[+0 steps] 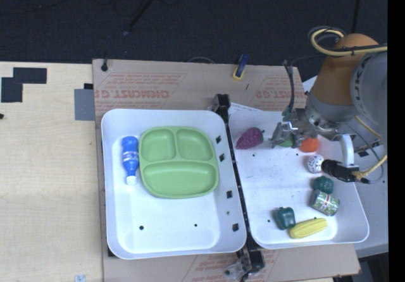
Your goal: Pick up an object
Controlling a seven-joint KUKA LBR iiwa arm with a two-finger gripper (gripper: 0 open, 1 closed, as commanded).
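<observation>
Knobbly yellow corn cob (308, 228) nearest; metal hand (283, 134), grip indiscernible, beside bumpy purple grapes (250, 138).

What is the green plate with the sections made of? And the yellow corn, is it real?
The green plate looks like plastic: one even colour, a smooth matte surface, and rounded moulded walls between its three sections. The yellow corn is probably a plastic toy, not real: it looks smooth and slightly shiny, though it is too small to see kernels clearly.
</observation>
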